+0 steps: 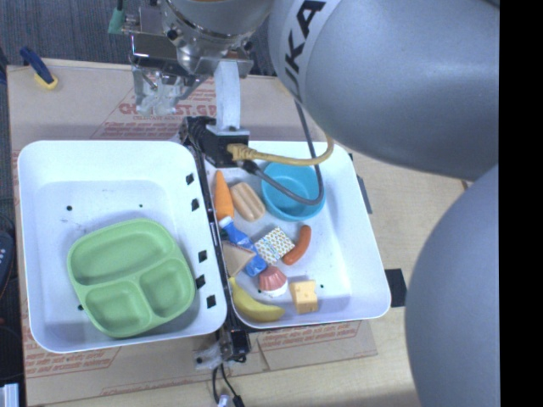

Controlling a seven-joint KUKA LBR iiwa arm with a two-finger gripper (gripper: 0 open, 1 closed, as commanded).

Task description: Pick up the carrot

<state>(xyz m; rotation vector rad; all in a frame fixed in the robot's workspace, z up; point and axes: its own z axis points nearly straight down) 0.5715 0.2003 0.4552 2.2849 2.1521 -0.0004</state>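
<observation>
The big grey KUKA arm (399, 66) looms over the bench. Its gripper (159, 96) hangs above the brown cardboard (85, 91) behind the left white bin (51, 168). I can't tell if it's open or closed, and I see nothing in it. In the right white bin (361, 253), the small orange carrot (222, 197) lies hard against the dividing wall, touching a tan bun (247, 202). I'd worry a descent there clips the rim or grabs the bun. Behind is a dark ribbed wall (51, 7).
</observation>
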